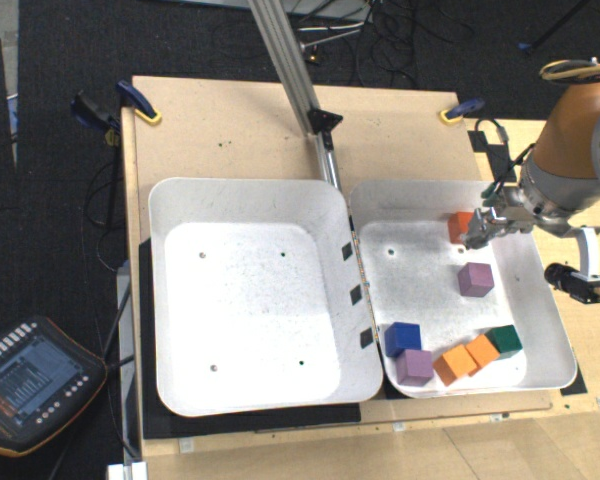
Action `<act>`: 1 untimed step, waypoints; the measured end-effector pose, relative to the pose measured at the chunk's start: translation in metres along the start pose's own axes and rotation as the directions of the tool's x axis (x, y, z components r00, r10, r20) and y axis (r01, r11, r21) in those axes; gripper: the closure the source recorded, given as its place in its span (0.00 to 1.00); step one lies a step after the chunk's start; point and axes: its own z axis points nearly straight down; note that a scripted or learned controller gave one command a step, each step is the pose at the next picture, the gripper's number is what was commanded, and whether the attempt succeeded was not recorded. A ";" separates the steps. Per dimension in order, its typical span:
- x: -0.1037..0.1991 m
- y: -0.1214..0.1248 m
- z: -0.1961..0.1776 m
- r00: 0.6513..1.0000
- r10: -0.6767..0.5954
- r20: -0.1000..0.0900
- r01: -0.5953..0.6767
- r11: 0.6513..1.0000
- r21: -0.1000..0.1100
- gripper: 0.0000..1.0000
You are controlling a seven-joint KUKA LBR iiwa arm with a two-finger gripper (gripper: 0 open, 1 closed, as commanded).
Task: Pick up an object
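1. The gripper is low over the far part of the right bin, up against an orange-red block. At this slant its tips blur into grey metal, so I cannot tell how it is set or whether it has hold of the block; the two look to be touching or very nearly so.
2. The orange-red block sits near the bin's far wall, its right side covered by the gripper, so its shape and long axis cannot be read.
3. A purple cube lies just below the gripper, apart from it and turned slightly on the bin floor.
4. Along the near wall lie a blue cube, a second purple cube touching it, an orange block whose long axis runs from lower left to upper right, and a green block at that block's upper end.
5. The arm is cut off at the picture's right edge.
6. The left bin lies beside the right one, their rims meeting at the middle.
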 end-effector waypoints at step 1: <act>-0.006 0.003 -0.063 1.000 0.000 0.002 0.000 1.000 -0.002 1.00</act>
